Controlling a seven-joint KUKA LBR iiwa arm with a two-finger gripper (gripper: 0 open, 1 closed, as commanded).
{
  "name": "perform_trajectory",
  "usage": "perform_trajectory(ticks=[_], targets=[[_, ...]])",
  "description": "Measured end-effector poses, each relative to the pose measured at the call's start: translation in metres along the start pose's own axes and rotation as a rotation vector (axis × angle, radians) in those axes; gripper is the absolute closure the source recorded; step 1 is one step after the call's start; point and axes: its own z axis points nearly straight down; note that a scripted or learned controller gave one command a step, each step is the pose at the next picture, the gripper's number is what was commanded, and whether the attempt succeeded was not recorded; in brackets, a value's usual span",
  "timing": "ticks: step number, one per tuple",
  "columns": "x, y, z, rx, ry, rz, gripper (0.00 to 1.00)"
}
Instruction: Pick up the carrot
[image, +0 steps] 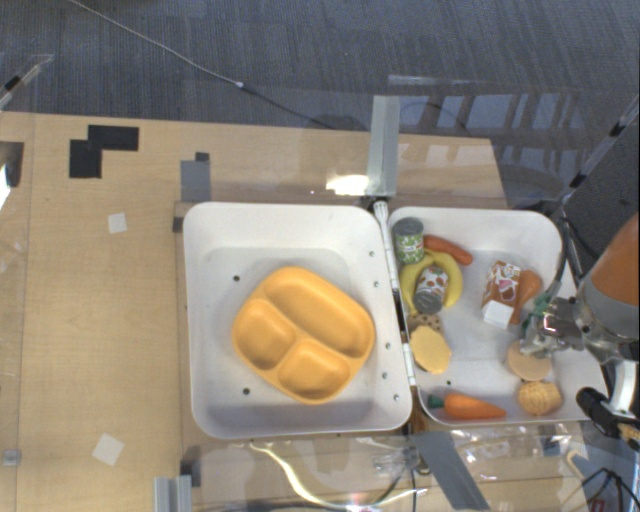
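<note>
A carrot (472, 407) with a small green top lies flat along the front wall of the right bin (470, 225). A second orange, carrot-like piece (527, 291) leans beside a small packaged item (499, 285) toward the right wall. My gripper (543, 332) reaches in over the bin's right side, just above a round tan disc (529, 363) and below that orange piece. It hangs well right of and behind the front carrot, and I see nothing held in it.
The right bin also holds a green can (408, 240), an orange-red sausage shape (447, 249), a banana (450, 290) with a can on it, a cookie (425, 323), a yellow disc (432, 351) and a brown bun (540, 398). A yellow divided plate (303, 332) sits in the left bin (210, 300).
</note>
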Motion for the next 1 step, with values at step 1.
perform_trajectory(ticks=[1], targets=[[-0.0022, 0.0021, -0.0769, -0.006, 0.0, 0.127, 1.0]])
